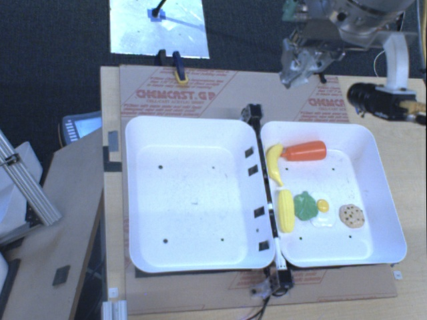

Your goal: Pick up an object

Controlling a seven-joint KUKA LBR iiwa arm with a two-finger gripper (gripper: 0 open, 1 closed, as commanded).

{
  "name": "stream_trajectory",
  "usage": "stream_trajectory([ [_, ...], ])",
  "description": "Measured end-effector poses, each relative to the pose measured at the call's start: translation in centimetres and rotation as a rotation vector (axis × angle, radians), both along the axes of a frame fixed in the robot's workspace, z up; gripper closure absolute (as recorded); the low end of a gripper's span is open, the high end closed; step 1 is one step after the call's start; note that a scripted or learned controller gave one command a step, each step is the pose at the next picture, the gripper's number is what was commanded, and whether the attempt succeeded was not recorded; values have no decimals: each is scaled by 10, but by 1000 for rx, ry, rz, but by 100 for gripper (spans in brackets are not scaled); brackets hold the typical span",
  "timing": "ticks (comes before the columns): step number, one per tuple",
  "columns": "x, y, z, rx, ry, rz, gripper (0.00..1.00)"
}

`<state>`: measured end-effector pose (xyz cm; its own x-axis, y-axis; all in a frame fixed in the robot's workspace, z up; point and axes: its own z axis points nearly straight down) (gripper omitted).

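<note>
The arm is cut off at the top edge; its gripper (298,64) is blurred, grip state unreadable. The board (180,93) reads "CHEMCAST GP".

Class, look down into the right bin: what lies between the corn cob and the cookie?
In the camera view, a green leafy piece and a fried egg lie between the corn cob and the cookie.

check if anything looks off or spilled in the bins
Nothing stands out. The banana, carrot, corn, green leafy piece, fried egg and cookie all lie inside the right bin, none spilled over its rim.
</note>
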<state>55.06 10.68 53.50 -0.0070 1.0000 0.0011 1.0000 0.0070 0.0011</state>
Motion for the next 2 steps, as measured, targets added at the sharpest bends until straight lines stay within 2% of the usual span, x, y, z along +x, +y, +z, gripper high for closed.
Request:
stream_trajectory([
  [1,-20,85,-42,0,3,4,100],
  [2,-67,122,3,3,-3,3,100],
])
